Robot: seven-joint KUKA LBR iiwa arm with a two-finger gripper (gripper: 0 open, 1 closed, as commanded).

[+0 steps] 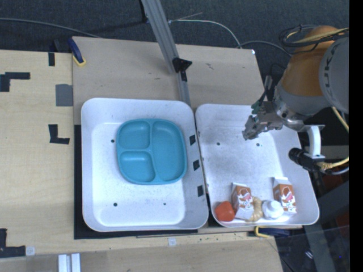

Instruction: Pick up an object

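My gripper (253, 129) hangs over the far part of the right bin (238, 152), its dark fingers pointing down and left with nothing visibly between them. At the near edge of that bin lie a red ball (225, 211), a small carton (243, 200), a tan piece (257, 208), a white round object (274, 209) and a second carton (284, 195). The gripper is well away from them, toward the far side.
A blue divided plate (152, 151) rests in the left bin (102, 208). A grey metal pole (164, 33) slants in from the top toward the gap between the bins. The arm's orange band (303, 67) and cables fill the right side.
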